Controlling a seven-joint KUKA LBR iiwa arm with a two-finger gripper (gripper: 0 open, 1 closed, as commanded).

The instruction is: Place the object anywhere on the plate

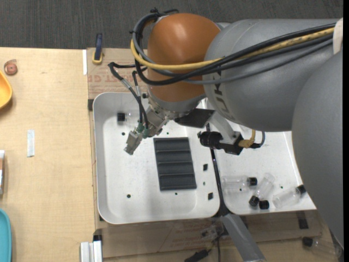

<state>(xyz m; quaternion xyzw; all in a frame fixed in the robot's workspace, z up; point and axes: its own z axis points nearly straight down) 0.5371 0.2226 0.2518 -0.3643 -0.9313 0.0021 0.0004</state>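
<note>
A dark grey ridged rectangular plate [175,164] lies flat in the middle of the left white bin [103,162]. My gripper [132,145] hangs low over that bin, just left of the plate's upper left corner, pointing down and to the left. A small black object [120,116] sits on the bin floor near the upper left corner, a short way above the gripper's tip and apart from it. I see nothing on the plate. The arm's orange band and grey body cover the bin's upper right part.
The right bin [289,146] holds several clear vials [238,184] with black caps [256,202]. Tiny black specks [128,196] dot the left bin floor. A wooden bench top [43,146] lies to the left, with a yellow item [3,91] at its edge.
</note>
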